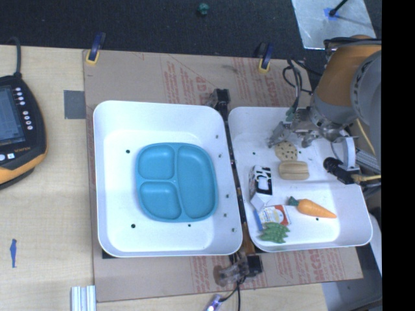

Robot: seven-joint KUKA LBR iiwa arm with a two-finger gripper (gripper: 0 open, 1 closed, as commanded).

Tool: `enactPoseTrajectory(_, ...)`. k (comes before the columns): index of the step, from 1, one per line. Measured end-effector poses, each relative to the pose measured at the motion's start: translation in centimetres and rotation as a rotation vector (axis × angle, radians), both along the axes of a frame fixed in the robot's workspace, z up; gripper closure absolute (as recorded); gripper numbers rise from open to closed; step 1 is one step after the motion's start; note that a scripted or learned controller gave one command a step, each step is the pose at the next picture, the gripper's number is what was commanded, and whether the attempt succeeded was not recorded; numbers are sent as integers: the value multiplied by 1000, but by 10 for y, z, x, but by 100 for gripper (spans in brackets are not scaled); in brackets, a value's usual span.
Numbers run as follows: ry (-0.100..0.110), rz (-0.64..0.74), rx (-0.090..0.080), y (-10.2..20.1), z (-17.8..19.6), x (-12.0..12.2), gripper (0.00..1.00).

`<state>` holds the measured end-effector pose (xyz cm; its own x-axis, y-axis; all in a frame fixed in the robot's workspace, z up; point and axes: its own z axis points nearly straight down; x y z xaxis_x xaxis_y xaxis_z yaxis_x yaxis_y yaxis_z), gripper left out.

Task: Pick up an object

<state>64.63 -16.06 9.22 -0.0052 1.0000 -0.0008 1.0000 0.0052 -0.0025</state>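
Note:
My gripper (pixel 290 138) hangs low over the back of the right bin (pixel 347 229), its metal fingers just above a round brown cookie (pixel 286 151). Nothing shows between the fingers. In front of the cookie lies a tan bread roll (pixel 294 170). An orange carrot (pixel 314 207) rests near the bin's right side. A black and white packet (pixel 261 180) lies by the left wall, with a red and white packet (pixel 271 215) and a green leafy toy (pixel 275 232) at the front.
The left bin (pixel 110 173) holds a blue divided plate (pixel 176 181). A teach pendant (pixel 16 128) lies at the bench's left edge. A black clamp (pixel 221 98) sits between the bins at the back.

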Motion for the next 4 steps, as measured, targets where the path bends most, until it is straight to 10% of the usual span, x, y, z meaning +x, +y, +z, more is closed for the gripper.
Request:
enactPoseTrajectory(1,-1,0,0,-1,0,10,0)
enactPoseTrajectory(2,2,0,-1,-2,0,-32,0)
enactPoseTrajectory(3,-1,-3,1,-52,12,10,0)
enactPoseTrajectory(4,2,0,0,-32,1,-74,0)
